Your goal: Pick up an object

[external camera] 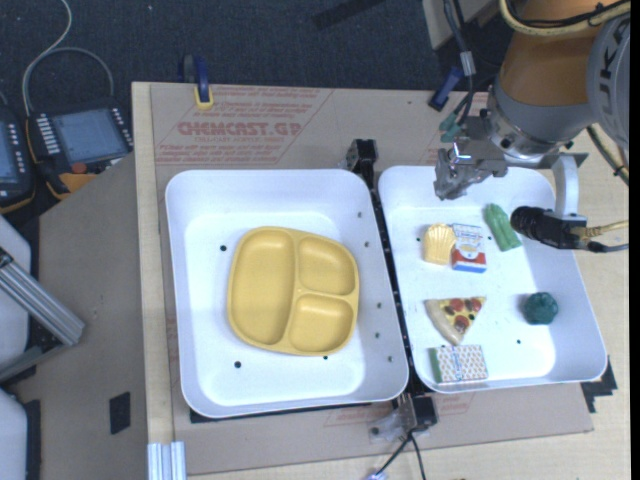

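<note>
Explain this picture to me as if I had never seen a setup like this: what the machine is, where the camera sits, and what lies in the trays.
One camera looks down at a slant on a bench with two shallow white bins. The grey and orange machine at upper right is a robot arm; its gripper hangs over the far end of the right bin, with nothing visibly held. The left bin holds a yellow divided plate. The right bin holds small toys: a yellow piece, a red, white and blue carton, a green stick, a pizza slice, a dark green lump and a patterned packet.
</note>
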You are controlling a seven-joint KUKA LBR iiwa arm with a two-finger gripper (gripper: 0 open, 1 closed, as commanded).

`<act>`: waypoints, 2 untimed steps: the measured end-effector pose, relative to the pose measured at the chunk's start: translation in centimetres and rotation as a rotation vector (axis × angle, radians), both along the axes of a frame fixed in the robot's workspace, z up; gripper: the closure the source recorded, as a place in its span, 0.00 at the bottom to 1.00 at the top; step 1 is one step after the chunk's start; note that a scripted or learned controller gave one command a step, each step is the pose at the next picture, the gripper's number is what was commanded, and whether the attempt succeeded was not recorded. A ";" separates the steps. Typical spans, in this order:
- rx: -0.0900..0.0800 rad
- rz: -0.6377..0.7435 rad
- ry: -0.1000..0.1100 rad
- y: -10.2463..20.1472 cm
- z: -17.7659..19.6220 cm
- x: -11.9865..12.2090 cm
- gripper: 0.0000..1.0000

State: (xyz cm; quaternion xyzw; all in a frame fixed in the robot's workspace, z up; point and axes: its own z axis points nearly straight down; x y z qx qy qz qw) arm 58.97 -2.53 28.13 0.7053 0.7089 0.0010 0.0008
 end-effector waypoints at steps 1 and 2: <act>0.001 0.001 0.000 5.2 -0.4 1.6 1.00; 0.001 0.001 0.000 10.1 -1.2 3.1 1.00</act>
